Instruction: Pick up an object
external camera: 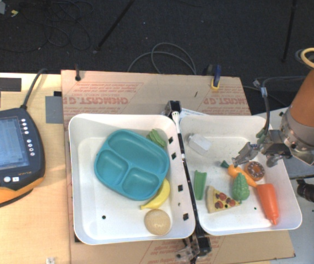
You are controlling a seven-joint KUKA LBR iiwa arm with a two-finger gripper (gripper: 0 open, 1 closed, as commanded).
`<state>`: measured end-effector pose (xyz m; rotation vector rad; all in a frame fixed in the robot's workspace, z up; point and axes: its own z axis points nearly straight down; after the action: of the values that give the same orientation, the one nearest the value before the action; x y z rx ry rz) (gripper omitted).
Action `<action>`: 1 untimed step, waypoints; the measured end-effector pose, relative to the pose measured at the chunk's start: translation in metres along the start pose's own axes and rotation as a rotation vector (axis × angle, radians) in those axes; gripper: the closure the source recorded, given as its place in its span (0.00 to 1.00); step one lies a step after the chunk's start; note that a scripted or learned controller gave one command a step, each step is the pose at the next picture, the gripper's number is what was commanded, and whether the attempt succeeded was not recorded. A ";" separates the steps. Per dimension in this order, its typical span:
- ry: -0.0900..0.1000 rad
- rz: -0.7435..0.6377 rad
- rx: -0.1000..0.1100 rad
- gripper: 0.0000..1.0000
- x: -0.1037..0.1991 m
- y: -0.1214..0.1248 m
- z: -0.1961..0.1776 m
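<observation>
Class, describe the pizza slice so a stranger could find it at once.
Look in the right bin, toward its near edge. The pizza slice lies flat between a green pepper and a green strawberry-shaped toy. It alone is a tan wedge with red dots.

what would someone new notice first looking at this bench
The big teal divided plate in the left bin stands out most, with a banana along its lower right edge. In the right bin a cluster of toy food draws the eye: a pizza slice, a carrot and a doughnut, with the gripper just above them.
</observation>
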<state>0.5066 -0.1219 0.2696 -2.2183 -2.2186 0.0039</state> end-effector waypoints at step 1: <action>0.001 0.004 0.008 0.00 -0.076 0.010 0.123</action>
<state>0.5158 -0.1980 0.1464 -2.2180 -2.2095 0.0115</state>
